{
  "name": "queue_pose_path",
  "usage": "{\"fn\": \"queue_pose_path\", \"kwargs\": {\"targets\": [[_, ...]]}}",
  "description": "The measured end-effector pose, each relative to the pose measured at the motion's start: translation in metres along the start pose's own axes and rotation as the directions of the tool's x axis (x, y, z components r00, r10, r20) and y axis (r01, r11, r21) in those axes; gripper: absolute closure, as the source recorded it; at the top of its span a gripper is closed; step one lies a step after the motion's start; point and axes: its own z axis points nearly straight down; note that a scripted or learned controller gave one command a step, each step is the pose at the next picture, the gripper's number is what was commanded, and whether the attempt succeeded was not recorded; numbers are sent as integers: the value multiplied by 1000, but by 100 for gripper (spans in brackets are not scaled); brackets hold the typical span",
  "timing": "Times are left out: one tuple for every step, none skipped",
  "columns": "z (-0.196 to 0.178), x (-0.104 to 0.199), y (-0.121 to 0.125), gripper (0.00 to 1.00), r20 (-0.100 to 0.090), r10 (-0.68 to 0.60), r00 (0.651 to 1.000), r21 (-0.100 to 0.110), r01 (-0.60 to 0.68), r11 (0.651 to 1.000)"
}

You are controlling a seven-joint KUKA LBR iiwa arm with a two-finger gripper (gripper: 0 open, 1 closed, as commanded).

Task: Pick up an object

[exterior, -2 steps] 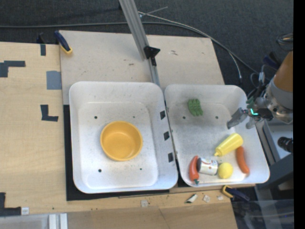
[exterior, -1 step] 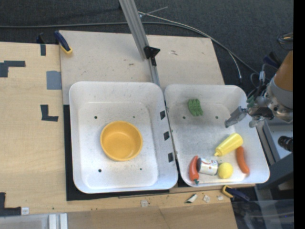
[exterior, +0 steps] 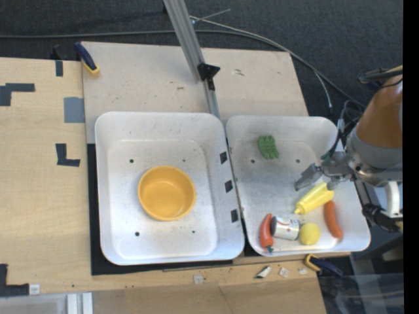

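The right bin (exterior: pixel 288 126) holds several items. A green knobbly piece (exterior: pixel 267 146) lies near its far side. A yellow bottle (exterior: pixel 314 199) lies tilted near the right wall, with an orange-red sausage shape (exterior: pixel 333 220) just right of it. Along the near wall sit a yellow ball (exterior: pixel 309 233), a small silver can (exterior: pixel 285 228) and a red pepper (exterior: pixel 265 231). My gripper (exterior: pixel 315 175) hovers right above the yellow bottle's upper end. Its grey fingers (exterior: pixel 304 179) are spread open with nothing between them.
A yellow bowl (exterior: pixel 166 192) sits in the middle of the left bin (exterior: pixel 118 133). A grey pole (exterior: pixel 190 41) slants down to the ridge between the bins. Blue-yellow clamps (exterior: pixel 86 57) mark the bench corners.
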Motion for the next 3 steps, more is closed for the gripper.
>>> {"fn": "queue_pose_path", "kwargs": {"targets": [[44, -1, 1, 0, 2, -1, 1000, -10, 1, 1000], [65, -1, 2, 0, 1, 2, 1000, -6, -2, 1000], [54, -2, 2, 100, 7, 2, 1000, -13, -2, 1000]]}}
